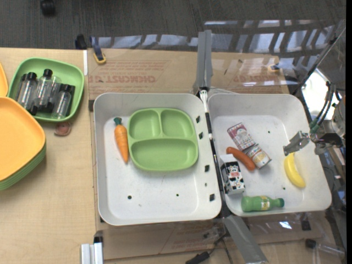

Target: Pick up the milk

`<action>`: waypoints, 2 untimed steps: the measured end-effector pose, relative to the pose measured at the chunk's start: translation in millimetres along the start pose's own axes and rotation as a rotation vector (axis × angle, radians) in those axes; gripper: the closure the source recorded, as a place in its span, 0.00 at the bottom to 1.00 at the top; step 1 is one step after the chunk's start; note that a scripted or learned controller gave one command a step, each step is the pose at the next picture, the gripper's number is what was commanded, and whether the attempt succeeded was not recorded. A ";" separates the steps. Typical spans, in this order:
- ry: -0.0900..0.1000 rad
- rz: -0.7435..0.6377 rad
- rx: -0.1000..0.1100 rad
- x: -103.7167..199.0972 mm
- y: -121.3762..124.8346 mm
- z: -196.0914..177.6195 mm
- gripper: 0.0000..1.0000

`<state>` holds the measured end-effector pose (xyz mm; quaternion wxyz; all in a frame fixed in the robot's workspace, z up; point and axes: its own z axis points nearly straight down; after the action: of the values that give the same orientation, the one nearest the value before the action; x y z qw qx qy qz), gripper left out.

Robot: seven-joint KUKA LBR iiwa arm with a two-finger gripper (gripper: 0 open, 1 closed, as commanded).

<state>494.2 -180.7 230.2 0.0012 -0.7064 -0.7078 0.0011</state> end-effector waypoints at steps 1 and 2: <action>-0.001 0.091 -0.001 62.0 82.3 44.6 0.00; -0.001 0.074 -0.003 66.1 56.7 138.3 0.00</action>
<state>550.4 -114.5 91.7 -0.0002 -0.7320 -0.6813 0.0003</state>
